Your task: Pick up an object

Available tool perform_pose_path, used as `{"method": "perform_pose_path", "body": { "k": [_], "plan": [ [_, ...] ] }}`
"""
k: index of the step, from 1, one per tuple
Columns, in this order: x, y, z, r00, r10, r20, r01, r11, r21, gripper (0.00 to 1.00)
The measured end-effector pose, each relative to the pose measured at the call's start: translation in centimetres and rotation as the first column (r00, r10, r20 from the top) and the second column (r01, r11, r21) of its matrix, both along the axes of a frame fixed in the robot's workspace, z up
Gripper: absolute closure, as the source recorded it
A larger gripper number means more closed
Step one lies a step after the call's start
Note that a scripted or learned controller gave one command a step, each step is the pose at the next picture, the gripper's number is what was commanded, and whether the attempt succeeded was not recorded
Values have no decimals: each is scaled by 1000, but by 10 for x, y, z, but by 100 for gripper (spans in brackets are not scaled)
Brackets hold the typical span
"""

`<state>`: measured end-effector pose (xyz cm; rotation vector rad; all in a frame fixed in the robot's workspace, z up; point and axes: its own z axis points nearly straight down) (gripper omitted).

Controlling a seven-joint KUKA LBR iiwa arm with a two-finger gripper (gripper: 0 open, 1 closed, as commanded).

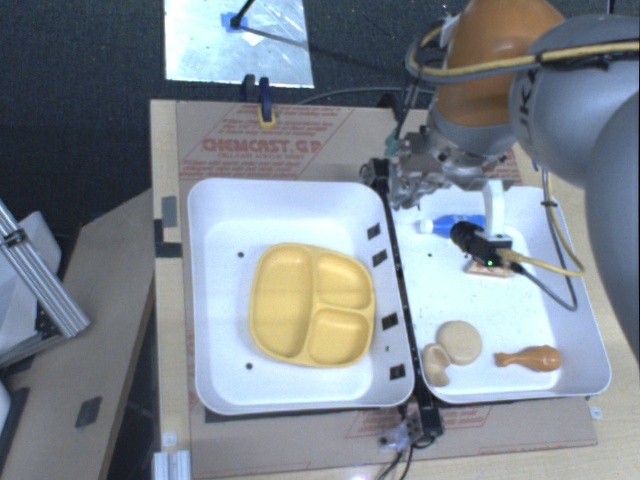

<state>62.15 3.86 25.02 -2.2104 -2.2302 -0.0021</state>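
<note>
While the arm's orange band (495, 53) hangs over the right bin's (575, 313) far edge, the hand (415, 193) sits low beside the divider between the bins, its grip too shadowed to tell. Just right of it lies a blue-and-white object (448, 225), partly covered. Near the front wall rest a tan round piece (460, 341) and a brown drumstick-shaped toy (530, 358), with open floor between. A yellow divided plate (310, 305) occupies the left bin (215, 268).
</note>
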Motion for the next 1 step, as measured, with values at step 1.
{"method": "perform_pose_path", "body": {
  "k": [1],
  "plan": [
    [-11, 54, -18, 1000, 0, 0, 0, 1000, 0, 100]
  ]
}}
